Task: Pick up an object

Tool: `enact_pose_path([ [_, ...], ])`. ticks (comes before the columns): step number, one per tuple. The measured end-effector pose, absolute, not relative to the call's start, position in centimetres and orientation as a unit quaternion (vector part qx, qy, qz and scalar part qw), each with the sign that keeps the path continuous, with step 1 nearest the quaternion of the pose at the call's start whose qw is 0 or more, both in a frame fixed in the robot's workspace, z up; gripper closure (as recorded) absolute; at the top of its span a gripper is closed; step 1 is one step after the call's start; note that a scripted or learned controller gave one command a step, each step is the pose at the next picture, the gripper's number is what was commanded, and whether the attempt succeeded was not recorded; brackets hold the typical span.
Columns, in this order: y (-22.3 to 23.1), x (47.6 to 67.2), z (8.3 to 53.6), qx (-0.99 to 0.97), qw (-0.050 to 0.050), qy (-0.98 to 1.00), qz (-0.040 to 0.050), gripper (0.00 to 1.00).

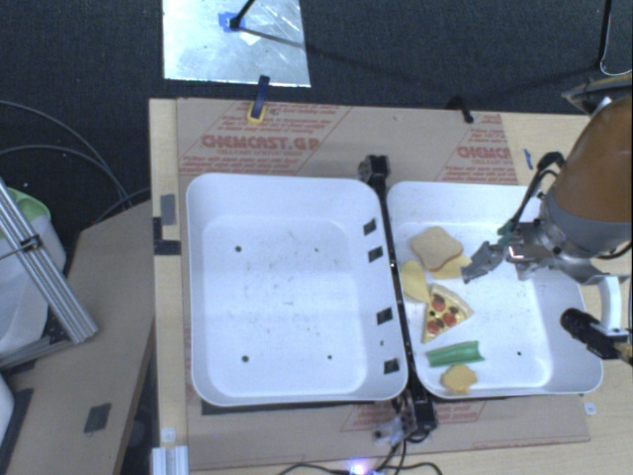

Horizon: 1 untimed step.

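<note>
In the right bin lie several toy foods. A tan toast slice sits at the upper left, with a yellow cheese wedge just below it. A pizza slice lies in the middle left, a green bean below that, and a small yellow piece by the front wall. My gripper hangs over the bin, just right of the toast and above the pizza slice. It is open, with nothing between its fingers.
The left bin stands beside the right one, with a black divider strip between them. The arm's grey and orange body covers the right bin's right side. A silver sheet lies beyond the bench.
</note>
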State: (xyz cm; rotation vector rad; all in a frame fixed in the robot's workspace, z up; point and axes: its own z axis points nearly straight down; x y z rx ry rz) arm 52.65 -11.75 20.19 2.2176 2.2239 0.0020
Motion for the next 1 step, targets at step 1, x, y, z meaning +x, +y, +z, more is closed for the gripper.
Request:
enact_pose_path([
  [1,-8.26,58.67,10.19,0.704,-0.002,0.710,-0.0005,0.00],
])
